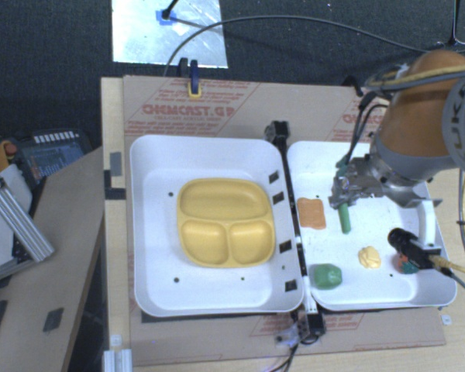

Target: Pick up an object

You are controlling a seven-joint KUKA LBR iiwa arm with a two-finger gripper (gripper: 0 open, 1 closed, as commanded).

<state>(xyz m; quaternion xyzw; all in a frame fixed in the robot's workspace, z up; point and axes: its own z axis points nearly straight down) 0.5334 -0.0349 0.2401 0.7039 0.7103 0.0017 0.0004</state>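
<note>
We see the two-finger gripper [343,202] low over the right shallow white plastic bin [387,289], near its middle. From this slant we cannot tell how far the jaws are open, nor whether they have hold of anything. A short green plastic stick [346,220] stands out straight from just below the jaws, its upper end right at them; we cannot tell whether it is gripped or simply lies on the bin floor under them. Just to the left of the jaws, near the wall between the bins, lies a flat orange rectangular piece [311,213]. Further towards the camera from the jaws and a little to their right sits a small pale yellow lumpy object [369,256]. A rounded green soft-looking lump [325,275] rests nearer the camera still, slightly left of the jaws, by the bin's front corner. Well to the left of the jaws, in the left shallow white plastic bin [151,231], a yellow three-compartment plastic tray [225,222] lies flat.
</note>
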